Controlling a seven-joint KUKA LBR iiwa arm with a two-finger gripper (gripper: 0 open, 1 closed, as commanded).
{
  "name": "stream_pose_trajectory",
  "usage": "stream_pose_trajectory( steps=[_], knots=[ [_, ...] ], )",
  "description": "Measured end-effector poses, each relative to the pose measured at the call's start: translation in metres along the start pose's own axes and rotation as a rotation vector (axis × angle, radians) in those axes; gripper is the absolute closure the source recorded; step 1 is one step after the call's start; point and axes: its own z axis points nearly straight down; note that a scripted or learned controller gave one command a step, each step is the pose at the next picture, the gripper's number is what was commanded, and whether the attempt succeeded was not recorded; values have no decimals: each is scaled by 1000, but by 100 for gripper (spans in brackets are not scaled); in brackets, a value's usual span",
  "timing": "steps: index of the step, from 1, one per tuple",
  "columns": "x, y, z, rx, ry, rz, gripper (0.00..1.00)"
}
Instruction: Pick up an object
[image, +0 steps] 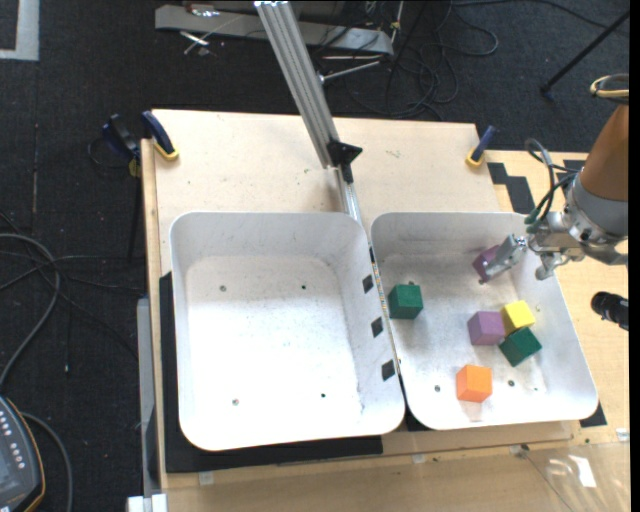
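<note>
Gripper: above right bin, closed on a purple block
Bin floor: green cube, orange cube

Dark carpet strewn with black cables surrounds the wooden bench.

Lighting, as I read it from my feed: even and fairly bright, diffuse, apparently from overhead. White bins nearly blown out; I make out only faint speckle on their floors. Shadows: soft and short, a small one tucked under each block, e.g. orange block and green block. Dark floor underexposed, cables barely separable. Glare: mild sheen on the slanted aluminium rail. Sharpness: moderate overall, coarse resolution; gripper slightly smeared. No bending that I can detect at the frame edges.
</note>
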Motion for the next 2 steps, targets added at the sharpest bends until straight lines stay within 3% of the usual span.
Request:
stream_pose_trajectory(
  steps=[1,2],
  knots=[
    [39,65,-1,-5,2,-4,0],
    [35,64,-11,-5,-2,-2,100]
  ],
)
